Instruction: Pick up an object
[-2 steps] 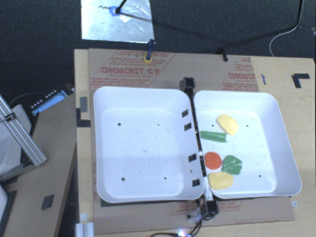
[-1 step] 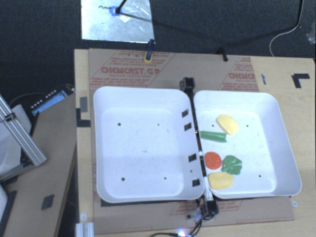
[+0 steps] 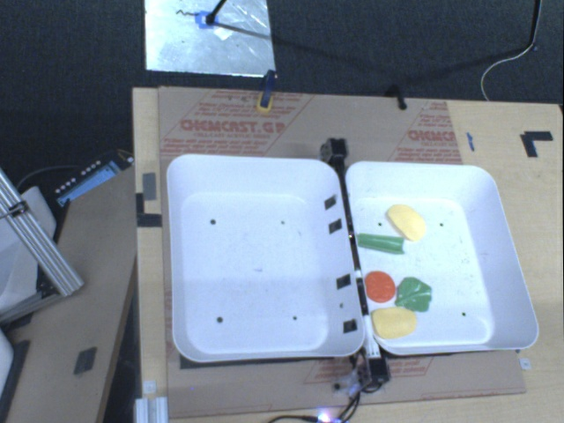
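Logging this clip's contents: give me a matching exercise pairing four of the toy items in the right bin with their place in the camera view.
Things:
1. pale yellow oval
2. green stick
3. red disc
4. yellow lump

Places:
A. nearest the bin's front rim
B. farthest back of the group
C. touching the dark green leaf on its left
D. just in front of the pale oval, by the divider

Pairs: 1-B, 2-D, 3-C, 4-A
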Action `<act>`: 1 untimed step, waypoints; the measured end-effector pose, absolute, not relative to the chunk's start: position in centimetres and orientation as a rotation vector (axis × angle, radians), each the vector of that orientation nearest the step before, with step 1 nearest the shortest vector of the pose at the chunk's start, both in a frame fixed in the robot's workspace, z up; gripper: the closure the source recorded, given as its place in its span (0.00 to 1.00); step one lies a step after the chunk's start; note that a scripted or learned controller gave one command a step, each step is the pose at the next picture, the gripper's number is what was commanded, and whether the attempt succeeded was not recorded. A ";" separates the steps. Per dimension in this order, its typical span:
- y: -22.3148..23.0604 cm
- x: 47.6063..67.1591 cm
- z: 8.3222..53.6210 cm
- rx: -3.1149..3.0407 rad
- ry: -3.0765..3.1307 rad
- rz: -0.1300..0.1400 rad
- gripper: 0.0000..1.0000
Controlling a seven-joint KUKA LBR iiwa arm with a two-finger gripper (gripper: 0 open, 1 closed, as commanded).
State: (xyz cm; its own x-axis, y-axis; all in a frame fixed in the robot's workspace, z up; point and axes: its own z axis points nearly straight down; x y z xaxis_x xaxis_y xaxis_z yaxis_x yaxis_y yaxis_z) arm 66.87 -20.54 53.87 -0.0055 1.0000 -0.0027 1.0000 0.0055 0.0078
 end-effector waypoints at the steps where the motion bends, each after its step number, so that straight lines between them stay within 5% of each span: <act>1: -20.7 66.8 42.7 2.224 2.225 -0.005 1.00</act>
